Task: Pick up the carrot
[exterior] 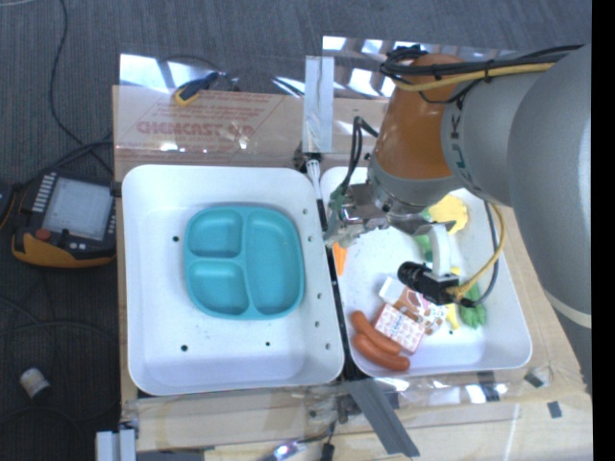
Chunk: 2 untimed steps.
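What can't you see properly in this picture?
1. The small orange carrot: the camera view shows just a sliver by the left wall of the right white bin; the gripper above covers the rest.
2. The yellow object: the grey-and-orange arm hides part, so its shape is unclear.
3. The green object at the bin's right side: too small to name.
4. The bin's far end: hidden under the arm.

The left bin (154, 315) and the right bin (500, 339) are white. The plate (245, 262) is turquoise. The carrot (338, 258) is orange, the sausages (378, 344) orange-red. The packet (405, 323) is white with a pink checked pattern. The arm (538, 113) is grey, its band (418, 133) orange.
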Available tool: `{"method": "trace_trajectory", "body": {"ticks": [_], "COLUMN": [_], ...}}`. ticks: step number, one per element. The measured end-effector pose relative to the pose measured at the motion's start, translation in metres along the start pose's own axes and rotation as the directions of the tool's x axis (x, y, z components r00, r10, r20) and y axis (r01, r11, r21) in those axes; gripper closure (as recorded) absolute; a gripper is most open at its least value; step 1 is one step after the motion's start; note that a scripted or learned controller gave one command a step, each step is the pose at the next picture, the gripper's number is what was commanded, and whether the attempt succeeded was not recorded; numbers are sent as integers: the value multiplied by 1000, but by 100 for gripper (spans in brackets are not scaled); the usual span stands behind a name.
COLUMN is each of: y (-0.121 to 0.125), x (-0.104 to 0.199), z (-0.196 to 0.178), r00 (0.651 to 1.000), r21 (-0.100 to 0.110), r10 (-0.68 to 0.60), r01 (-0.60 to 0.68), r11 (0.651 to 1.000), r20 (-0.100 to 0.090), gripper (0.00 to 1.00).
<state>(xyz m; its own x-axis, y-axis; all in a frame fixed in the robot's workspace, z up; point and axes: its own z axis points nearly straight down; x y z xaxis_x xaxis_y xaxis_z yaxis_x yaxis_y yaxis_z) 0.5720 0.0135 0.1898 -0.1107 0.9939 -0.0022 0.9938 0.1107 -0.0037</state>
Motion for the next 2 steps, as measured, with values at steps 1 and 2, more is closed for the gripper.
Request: {"method": "trace_trajectory", "body": {"ticks": [1,2], "y": [-40,-40], "x": [-60,-60], "z": [8,8], "r00": [925,925], "r21": [2,2], "r10": [381,381], "r01": [-381,-381], "r11": [925,925], "r20": [0,-1], "gripper": [100,0]}}
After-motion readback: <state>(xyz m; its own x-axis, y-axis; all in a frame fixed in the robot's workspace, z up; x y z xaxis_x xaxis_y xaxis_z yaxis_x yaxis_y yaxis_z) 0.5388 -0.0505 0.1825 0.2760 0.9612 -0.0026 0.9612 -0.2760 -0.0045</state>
